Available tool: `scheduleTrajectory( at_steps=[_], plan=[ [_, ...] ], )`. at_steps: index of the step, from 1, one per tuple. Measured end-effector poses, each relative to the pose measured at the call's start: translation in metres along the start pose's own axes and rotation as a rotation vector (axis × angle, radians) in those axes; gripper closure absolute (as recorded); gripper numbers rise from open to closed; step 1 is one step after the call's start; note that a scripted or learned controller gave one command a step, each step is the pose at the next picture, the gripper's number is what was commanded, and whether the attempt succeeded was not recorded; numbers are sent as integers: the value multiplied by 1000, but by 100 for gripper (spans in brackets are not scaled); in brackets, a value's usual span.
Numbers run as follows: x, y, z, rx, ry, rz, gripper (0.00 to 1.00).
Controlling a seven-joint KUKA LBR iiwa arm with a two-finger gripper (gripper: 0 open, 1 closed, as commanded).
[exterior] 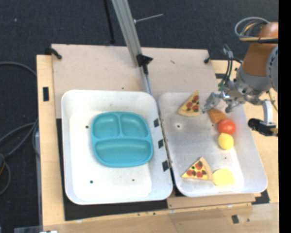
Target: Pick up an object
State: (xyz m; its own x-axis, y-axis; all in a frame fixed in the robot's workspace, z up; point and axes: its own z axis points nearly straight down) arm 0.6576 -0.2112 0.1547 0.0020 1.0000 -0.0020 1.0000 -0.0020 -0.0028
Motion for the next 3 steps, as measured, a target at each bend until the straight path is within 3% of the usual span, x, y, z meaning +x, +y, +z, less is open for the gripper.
scheduleTrajectory(
  at_steps=[1, 3],
  plan=[
    [-1, 1, -15, -7, -3, -2, 100],
    [-3, 4, -126, -12, -2, -2, 100]
  ],
)
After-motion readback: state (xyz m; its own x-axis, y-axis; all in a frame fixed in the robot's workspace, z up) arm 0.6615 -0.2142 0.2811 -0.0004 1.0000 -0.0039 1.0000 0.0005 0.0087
